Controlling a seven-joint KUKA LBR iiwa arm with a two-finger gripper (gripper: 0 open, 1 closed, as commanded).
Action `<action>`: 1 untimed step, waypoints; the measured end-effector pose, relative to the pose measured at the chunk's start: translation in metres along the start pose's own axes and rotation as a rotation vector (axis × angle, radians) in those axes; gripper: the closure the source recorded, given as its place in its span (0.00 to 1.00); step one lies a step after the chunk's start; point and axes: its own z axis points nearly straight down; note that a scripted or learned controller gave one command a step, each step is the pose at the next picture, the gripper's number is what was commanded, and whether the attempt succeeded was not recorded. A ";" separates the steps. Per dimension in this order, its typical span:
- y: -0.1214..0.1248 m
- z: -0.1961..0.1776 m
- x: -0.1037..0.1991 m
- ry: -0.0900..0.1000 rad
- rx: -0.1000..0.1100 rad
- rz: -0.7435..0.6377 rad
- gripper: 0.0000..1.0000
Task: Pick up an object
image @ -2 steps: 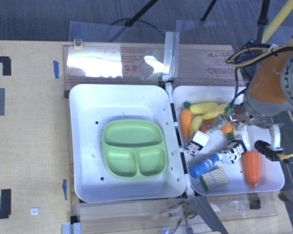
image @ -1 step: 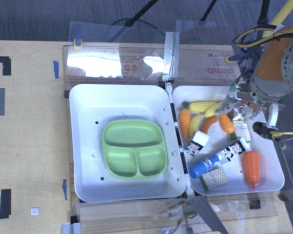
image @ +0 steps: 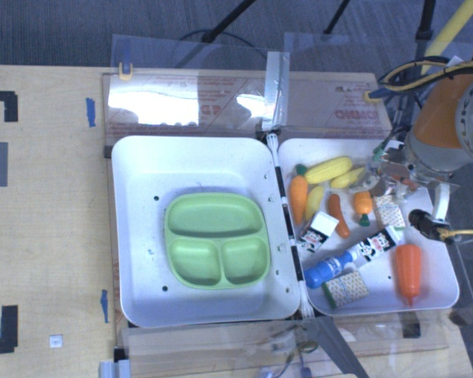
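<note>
White right bin [image: 449,294] crowded with toy food | end effector [image: 388,176] low over bin's upper part, finger state cannot tell | small orange piece [image: 363,202] just beside it, corn [image: 328,168] and carrot [image: 299,198] farther left | step: approach, nothing grasped | next: descend, close on one item | labels unreadable

Green tray [image: 216,239], orange carrot [image: 408,270]
</note>
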 end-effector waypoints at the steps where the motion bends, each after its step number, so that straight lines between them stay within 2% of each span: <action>1: 0.004 -0.014 0.008 0.010 -0.013 -0.007 1.00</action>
